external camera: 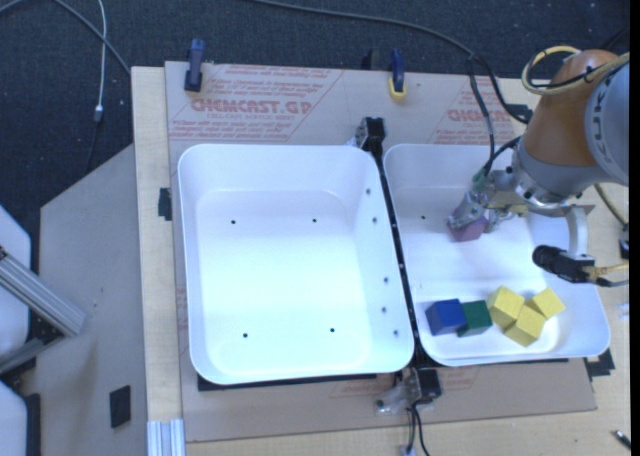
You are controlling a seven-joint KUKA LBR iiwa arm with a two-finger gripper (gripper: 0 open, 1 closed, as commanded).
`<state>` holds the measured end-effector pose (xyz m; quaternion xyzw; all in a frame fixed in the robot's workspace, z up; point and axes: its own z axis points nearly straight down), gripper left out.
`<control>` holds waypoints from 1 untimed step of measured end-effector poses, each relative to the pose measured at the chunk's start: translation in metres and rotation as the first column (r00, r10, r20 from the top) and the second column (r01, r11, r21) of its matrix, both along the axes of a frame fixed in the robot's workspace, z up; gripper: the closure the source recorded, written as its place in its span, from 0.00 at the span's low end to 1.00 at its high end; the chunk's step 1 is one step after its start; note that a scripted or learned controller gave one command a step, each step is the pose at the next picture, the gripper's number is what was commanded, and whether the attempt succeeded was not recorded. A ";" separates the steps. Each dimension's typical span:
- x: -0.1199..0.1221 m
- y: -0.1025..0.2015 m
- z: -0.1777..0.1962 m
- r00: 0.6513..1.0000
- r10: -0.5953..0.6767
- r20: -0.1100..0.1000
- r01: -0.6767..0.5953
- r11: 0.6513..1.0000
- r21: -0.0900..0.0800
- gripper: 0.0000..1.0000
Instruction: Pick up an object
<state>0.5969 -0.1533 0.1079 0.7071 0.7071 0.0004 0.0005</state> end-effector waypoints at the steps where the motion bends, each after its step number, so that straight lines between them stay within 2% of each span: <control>1: 0.006 0.093 0.084 1.000 0.009 0.007 -0.009 1.000 0.002 1.00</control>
